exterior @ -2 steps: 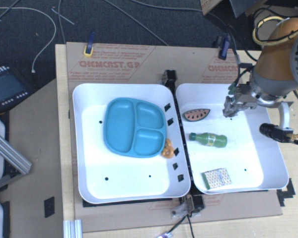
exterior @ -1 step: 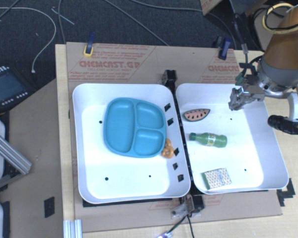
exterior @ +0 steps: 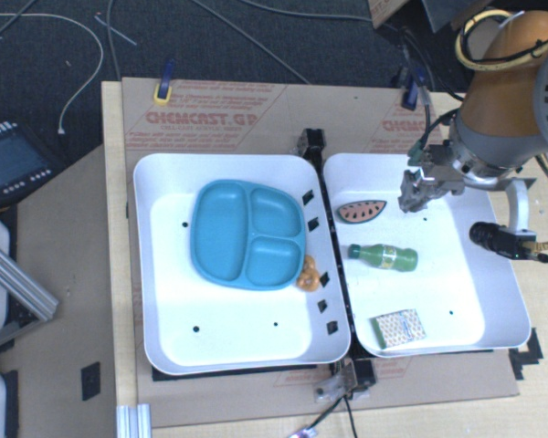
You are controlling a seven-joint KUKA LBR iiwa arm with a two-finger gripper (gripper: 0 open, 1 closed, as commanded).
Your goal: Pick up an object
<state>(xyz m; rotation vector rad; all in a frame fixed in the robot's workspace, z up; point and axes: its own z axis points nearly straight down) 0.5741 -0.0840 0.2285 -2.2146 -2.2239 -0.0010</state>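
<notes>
Honestly nothing was picked yet: the dark two-finger gripper (exterior: 416, 195) hovered at two o'clock from the watermelon-slice toy (exterior: 361, 212), couldn't tell its opening.

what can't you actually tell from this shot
- Gripper, camera view: too small and dark to judge.
- Orange item beside the blue tray: too small to identify.
- Packet: print unreadable.
- Arm: cut off by the right edge.

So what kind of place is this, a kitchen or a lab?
Most likely a robotics lab: a grey arm reaches over two white bins on a cardboard-covered bench, with loose cables trailing on dark carpet.
</notes>
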